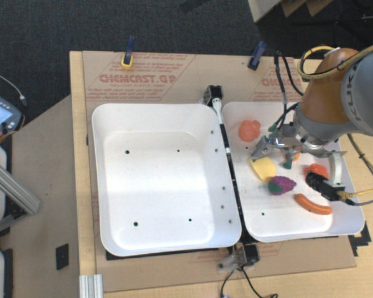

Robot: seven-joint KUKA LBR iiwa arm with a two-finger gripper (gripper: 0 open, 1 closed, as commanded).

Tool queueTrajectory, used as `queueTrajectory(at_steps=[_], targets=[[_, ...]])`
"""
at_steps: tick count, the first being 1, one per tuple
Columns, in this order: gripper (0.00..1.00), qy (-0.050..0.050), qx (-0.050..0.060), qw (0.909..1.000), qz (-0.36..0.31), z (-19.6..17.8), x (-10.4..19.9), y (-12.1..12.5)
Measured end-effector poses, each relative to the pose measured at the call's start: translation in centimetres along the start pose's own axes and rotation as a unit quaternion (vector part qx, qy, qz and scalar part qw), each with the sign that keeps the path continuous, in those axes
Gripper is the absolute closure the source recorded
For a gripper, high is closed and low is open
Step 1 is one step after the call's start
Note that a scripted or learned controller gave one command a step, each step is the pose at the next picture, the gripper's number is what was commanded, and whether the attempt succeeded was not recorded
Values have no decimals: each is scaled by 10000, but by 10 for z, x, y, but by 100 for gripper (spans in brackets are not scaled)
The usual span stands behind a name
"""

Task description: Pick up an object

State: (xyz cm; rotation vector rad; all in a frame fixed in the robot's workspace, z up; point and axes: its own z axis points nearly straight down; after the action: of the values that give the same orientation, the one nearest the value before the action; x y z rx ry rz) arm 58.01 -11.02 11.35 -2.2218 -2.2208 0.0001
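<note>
Nearest the camera, the left bin (112, 185) sits on the bench (50, 166) beside the right bin (286, 225). Right-bin contents: yellow block (264, 168), purple object (281, 184), orange sausage-shaped object (313, 204), pink-orange ball (249, 130), small red-orange item (317, 170). Hand (285, 148) hangs over this bin, just beside the yellow block; whether it is open or closed cannot be determined.

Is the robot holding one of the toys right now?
It cannot be told. The tool hangs low over the right bin, just above the yellow block, but no toy shows between its tips.
</note>
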Motion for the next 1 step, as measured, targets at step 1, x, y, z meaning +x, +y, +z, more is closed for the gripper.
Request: queueTrajectory(at_steps=[1], targets=[[0, 0, 0, 10000, 0, 0, 0, 0]])
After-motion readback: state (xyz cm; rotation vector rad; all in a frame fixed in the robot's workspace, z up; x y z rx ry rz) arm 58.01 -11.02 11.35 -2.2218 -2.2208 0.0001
